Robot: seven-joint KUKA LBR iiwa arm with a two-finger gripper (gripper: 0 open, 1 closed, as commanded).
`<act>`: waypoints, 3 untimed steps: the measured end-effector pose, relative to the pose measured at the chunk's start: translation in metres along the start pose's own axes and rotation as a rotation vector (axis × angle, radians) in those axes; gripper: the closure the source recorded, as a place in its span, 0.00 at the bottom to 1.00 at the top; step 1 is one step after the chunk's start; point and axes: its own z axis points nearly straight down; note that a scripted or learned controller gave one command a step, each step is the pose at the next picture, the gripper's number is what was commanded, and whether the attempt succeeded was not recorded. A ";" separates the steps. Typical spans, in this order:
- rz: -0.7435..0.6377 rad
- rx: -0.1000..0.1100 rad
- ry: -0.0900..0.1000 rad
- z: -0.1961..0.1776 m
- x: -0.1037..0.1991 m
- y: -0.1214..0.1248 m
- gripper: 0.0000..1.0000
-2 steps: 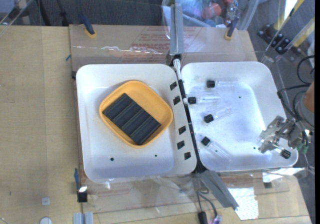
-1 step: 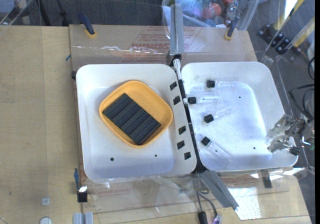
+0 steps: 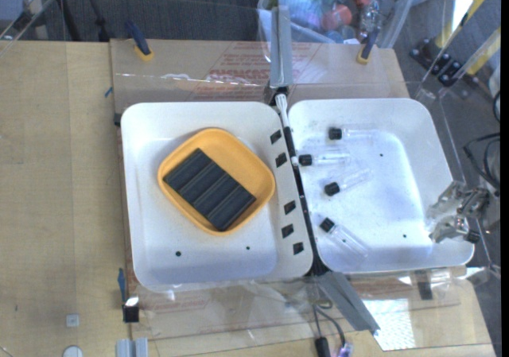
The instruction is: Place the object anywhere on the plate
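Four clear vials (image 3: 343, 160) lie in the right bin (image 3: 413, 121), across the divider from the plate (image 3: 254, 163). The hand (image 3: 455, 215) sits at that bin's right edge, grip unreadable; approach one vial squarely.

The gripper (image 3: 436, 219) sits low at the right-hand rim of the right bin (image 3: 374, 105), over that bin's near right corner. Its two metal fingers (image 3: 442, 204) point leftwards into the bin and stand spread apart, one towards the bin's far side and one towards its near side, with nothing between them. The gripper body lies just outside the bin's right wall, partly cut by the edge of the view. The wrist and the rest of the arm are too cropped there to make out
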 end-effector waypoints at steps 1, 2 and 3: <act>-0.081 0.000 0.003 0.003 0.000 0.000 1.00; -0.162 0.000 0.004 0.008 0.000 0.000 1.00; -0.225 0.000 -0.001 -0.002 0.000 0.000 1.00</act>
